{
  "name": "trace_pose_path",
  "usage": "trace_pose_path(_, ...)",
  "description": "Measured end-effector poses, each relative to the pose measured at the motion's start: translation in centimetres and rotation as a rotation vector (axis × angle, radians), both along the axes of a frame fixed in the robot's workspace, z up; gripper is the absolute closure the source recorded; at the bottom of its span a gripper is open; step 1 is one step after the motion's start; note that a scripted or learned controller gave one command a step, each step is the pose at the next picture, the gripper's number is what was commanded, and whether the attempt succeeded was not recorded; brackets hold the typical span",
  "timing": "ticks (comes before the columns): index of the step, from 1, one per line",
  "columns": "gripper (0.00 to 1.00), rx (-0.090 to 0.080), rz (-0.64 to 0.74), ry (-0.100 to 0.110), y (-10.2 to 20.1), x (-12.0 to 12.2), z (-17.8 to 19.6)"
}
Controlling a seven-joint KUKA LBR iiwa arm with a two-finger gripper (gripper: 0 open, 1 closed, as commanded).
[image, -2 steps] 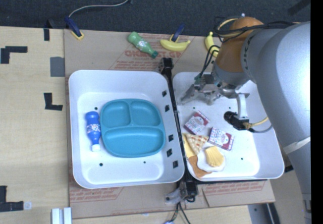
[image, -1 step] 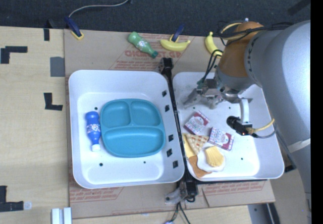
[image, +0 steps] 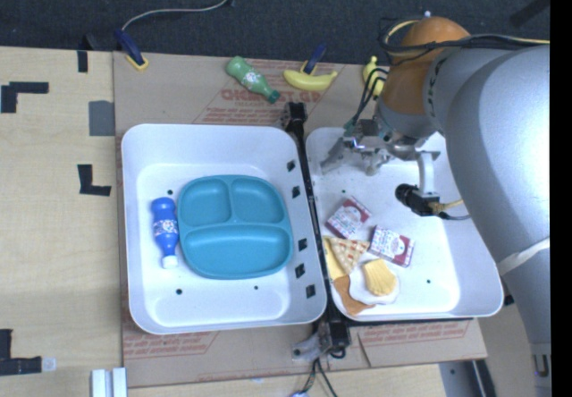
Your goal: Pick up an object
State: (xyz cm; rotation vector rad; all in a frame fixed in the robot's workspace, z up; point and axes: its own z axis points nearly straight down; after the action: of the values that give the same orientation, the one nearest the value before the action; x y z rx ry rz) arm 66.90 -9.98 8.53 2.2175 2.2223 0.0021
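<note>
My gripper [image: 350, 163] hangs over the back left part of the right bin [image: 465, 288], its fingers [image: 331, 158] spread open with nothing between them. Toy food lies nearer the front of this bin: two red-and-white packets [image: 349, 218] [image: 391, 245], a pizza slice [image: 342, 254], and a yellow cheese piece [image: 380, 277] on a white fried egg. The nearest packet lies a short way in front of the gripper, apart from it.
The left bin [image: 143, 154] holds a blue divided plate [image: 235, 225] and a small blue bottle [image: 164, 230] beside it. Behind the bins, a green bottle [image: 252, 80] and a banana [image: 309, 79] lie on the cardboard. The arm's grey bulk covers the right side.
</note>
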Motion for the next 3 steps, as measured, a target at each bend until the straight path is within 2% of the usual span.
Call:
trace_pose_path(1,0.00,-0.001,-0.002,0.000,0.40,-3.70,0.06)
trace_pose_path(2,1.00,-0.002,-0.002,0.000,0.37,-3.67,1.04)
trace_pose_path(3,0.00,-0.002,-0.002,0.001,0.37,-3.68,1.03)
